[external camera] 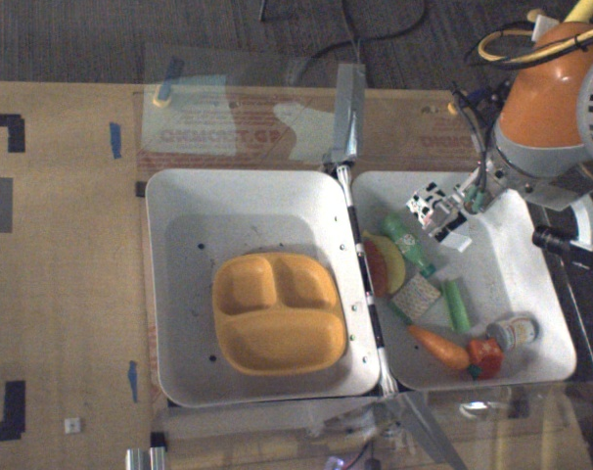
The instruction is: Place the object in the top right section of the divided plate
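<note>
- While the arm point(546, 106) reaches in over the right bin point(546, 360), its gripper point(451, 211) hangs above that bin's far edge, near the middle of the edge; whether it is released or clenched, I cannot tell.
- Just under the gripper sits a black-and-white patterned object point(429, 204), too small to identify, and I cannot tell whether it is gripped.
- The yellow divided plate point(277, 313) lies in the left bin point(179, 213), toward its near right side, all three sections bare.
- Along the right bin's left edge lies a red-and-yellow rounded piece point(383, 262), with a green bottle-like item point(406, 243) slanting just beside it.
- A speckled square piece point(416, 298) lies near the bin's middle, with a green stick point(457, 305) beside it.
- Toward the near edge lie an orange carrot point(437, 347), a red object point(485, 356) touching its tip, and a small grey jar-like thing point(516, 333).
</note>
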